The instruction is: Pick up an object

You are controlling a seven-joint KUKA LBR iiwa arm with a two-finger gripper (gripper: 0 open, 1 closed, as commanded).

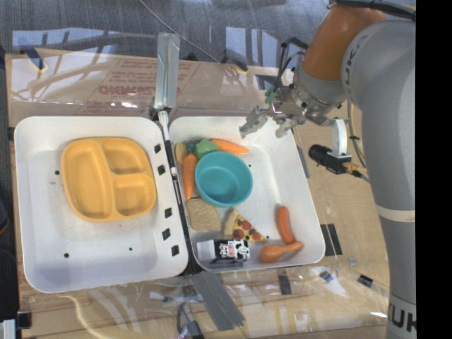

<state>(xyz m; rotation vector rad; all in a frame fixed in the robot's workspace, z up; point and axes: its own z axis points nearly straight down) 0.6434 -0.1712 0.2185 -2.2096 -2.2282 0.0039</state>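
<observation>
Clear sheet (141,302) covers bench front edge. Right bin (296,189) holds teal bowl (223,178), carrots (189,175), sausage (284,223), pizza slice (247,229), milk carton (227,250). Left bin (35,210) holds yellow tray (107,178). Gripper (268,126) above right bin's far edge, fingers spread, nothing between them.

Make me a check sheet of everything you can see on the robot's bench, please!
Surface: two white bins side by side, left bin and right bin, on a bench.
Job's things: in the right bin, a teal bowl, two carrots, a slice of bread, a pizza slice, a sausage, a chicken drumstick and a small carton.
Clutter: a yellow divided tray in the left bin.
Grippers: gripper above the right bin's far edge, holding nothing, fingers open.
Cables: thin cable crossing the floor.
Surroundings: dark floor beyond the bench.
</observation>
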